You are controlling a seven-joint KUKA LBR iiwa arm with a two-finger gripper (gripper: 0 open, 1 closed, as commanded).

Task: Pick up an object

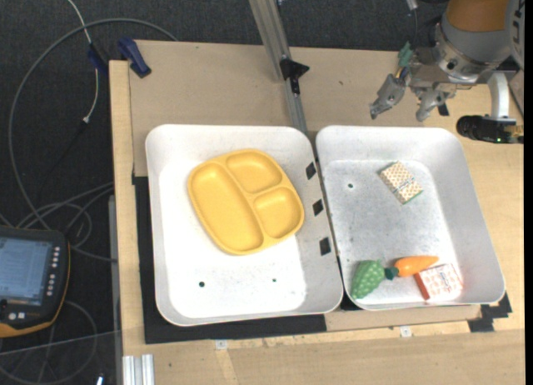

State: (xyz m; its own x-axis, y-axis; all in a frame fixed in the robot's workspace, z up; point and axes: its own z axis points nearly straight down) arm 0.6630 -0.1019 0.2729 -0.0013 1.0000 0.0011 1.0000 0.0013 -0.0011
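My gripper [405, 103] hangs above the bench just beyond the far edge of the right bin [473, 208], open, with nothing between its fingers. In that bin a small patterned box [400, 181] lies toward the far side. Along the near edge lie a green plush piece [367, 278], an orange carrot-like toy [414, 265] and a red and white carton [439, 282]. All of these sit well below and nearer than the gripper.
The left bin [175, 283] holds a yellow divided plate [244, 200]. A metal post [271, 21] rises at a slant between the bins' far ends. Cables and a handheld pendant [27, 279] lie on the floor at left.
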